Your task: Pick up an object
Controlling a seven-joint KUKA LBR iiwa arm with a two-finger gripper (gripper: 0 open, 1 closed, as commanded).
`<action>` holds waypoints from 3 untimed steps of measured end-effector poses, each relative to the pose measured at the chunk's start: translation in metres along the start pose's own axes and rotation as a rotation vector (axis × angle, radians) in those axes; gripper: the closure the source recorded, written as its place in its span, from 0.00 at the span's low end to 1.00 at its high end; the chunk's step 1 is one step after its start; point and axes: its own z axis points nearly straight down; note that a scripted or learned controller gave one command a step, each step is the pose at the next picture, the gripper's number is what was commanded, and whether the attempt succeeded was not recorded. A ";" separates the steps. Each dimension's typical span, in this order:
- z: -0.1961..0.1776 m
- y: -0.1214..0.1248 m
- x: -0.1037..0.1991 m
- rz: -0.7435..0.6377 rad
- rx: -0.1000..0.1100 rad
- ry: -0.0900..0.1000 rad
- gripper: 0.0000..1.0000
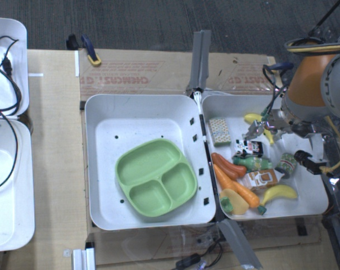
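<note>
Banana [279,193]: smooth, curved, yellow, in right bin [318,202]; fingers [258,129] state unclear; green plastic divided plate [155,176].

Red print runs upside down along the cardboard sheet [158,72] at twelve o'clock behind the bins, too blurred to read

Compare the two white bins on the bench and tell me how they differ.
Contents: the left bin holds a single green divided plate, while the right bin holds a jumble of small items, among them carrots and a banana.
Crowding: the left bin shows much bare floor; the right bin's floor is largely covered.
Arm: the end effector is over the right bin, not the left bin.
Both are shallow, white and set side by side.
</note>
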 end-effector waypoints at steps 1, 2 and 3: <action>-0.010 0.000 -0.001 0.004 -0.001 0.000 1.00; -0.010 0.000 -0.001 0.004 -0.001 0.000 0.00; -0.019 0.000 -0.002 0.007 -0.002 -0.001 1.00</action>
